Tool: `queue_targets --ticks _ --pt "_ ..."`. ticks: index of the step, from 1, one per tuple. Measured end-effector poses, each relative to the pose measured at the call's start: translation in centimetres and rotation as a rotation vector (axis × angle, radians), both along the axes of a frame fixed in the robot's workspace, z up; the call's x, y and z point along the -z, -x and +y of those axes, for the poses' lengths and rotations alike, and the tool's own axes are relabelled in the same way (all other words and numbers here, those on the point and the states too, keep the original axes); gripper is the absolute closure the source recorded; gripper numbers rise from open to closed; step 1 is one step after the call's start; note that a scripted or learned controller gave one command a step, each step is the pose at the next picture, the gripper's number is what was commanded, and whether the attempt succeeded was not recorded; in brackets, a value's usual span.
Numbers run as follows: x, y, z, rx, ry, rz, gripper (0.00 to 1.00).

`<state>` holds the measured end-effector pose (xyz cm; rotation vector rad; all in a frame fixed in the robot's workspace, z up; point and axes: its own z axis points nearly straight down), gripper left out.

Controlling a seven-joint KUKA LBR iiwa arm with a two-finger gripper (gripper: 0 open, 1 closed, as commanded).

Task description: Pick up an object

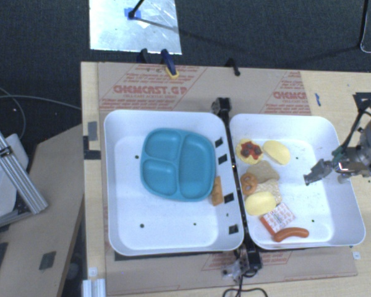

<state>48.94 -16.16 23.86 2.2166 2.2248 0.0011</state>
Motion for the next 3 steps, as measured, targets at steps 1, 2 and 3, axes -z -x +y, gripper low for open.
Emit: queue_targets --ticks 1,2,3 --pt "-1.1 -0.1 0.0 -0.003 0.001 -0.003 1.0" --pt "0.5 0.2 5.6 -0.005 -0.002 0.001 1.0" --pt "3.6 0.2 15.1 -0.009 -0.003 0.001 1.0"
